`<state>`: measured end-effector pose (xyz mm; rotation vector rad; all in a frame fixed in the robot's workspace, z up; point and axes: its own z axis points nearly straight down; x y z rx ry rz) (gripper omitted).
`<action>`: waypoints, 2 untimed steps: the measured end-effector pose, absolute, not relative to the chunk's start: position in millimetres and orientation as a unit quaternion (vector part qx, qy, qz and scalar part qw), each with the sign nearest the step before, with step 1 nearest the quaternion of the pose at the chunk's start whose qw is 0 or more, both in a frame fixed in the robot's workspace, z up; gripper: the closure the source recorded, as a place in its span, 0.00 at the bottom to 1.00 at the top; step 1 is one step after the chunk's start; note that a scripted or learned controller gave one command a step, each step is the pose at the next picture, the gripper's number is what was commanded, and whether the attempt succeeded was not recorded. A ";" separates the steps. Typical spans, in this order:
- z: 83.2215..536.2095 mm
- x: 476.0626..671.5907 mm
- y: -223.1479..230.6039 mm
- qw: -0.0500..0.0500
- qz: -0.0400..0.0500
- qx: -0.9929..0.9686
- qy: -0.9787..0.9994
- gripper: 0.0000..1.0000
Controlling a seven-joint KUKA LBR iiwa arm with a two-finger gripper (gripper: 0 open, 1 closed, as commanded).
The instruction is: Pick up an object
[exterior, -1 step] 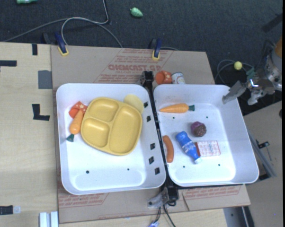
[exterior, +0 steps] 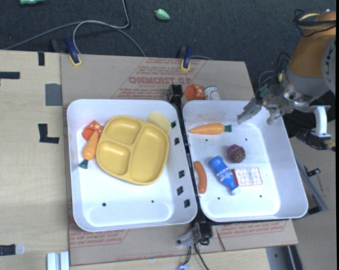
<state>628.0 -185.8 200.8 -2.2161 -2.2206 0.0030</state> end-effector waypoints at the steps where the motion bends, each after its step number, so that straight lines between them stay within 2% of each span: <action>1: 86.7 595.8 -186.3 -0.001 0.000 -0.707 -0.707 0.00; 2: 86.8 562.1 -162.8 -0.003 -0.001 -0.707 -0.707 0.00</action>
